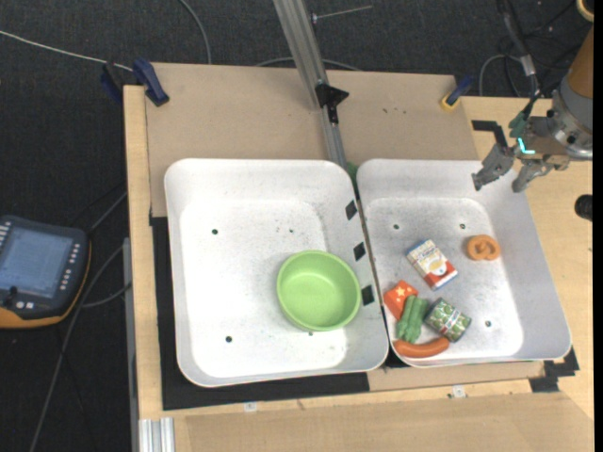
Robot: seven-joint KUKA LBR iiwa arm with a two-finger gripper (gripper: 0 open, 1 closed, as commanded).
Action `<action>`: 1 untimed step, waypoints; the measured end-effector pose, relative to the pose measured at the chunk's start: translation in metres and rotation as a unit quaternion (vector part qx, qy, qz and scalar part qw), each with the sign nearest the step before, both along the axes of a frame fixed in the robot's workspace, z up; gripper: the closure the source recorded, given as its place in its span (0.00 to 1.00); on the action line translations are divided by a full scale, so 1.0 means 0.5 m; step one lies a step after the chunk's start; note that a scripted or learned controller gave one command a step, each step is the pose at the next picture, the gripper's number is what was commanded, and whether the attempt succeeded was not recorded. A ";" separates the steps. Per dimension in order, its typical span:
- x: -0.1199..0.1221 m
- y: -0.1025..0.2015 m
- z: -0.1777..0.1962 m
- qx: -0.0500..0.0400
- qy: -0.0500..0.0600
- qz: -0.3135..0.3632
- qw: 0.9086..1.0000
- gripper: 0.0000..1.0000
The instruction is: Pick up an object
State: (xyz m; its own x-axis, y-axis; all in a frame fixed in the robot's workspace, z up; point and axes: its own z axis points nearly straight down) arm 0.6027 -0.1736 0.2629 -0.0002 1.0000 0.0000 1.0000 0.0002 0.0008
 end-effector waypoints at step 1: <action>0.000 0.000 0.000 0.000 0.000 0.000 1.000 0.00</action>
